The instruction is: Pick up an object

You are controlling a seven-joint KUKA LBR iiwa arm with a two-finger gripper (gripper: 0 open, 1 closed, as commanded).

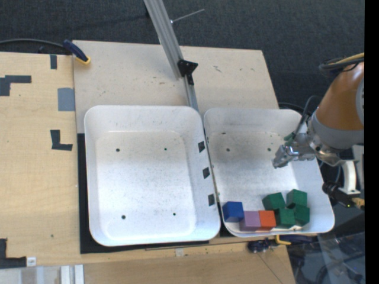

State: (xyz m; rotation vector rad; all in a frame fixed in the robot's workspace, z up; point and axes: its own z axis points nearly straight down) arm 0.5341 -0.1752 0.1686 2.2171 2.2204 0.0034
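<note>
Two shallow white bins were seen side by side on the surface (35,176). The left bin (92,158) took up the centre of the frame, and its floor was seen bare apart from dark specks. The right bin (249,116) was set touching it along a shared edge at centre-right.

All objects were found bunched along the lower rim of the right bin: a blue block (233,210) at the lower-left corner, a purple block (252,219) just beside it, then an orange block (267,218), w/ a cluster of green blocks (288,207) to the right, up against the bin's lower-right wall. The blocks were seen touching or nearly touching each other, so little room was left between them or at the rim. The upper and middle parts of that bin were left open.

The gripper (283,157) was seen at the right side of the right bin, approx. mid-height, well apart from the blocks, w/ nothing seen between its fingers. Whether they were spread or pressed together could not be told. The arm (342,105) came in from the frame's right edge.

A metal rail (166,31) was seen running from top centre down to the bins' upper junction.
</note>
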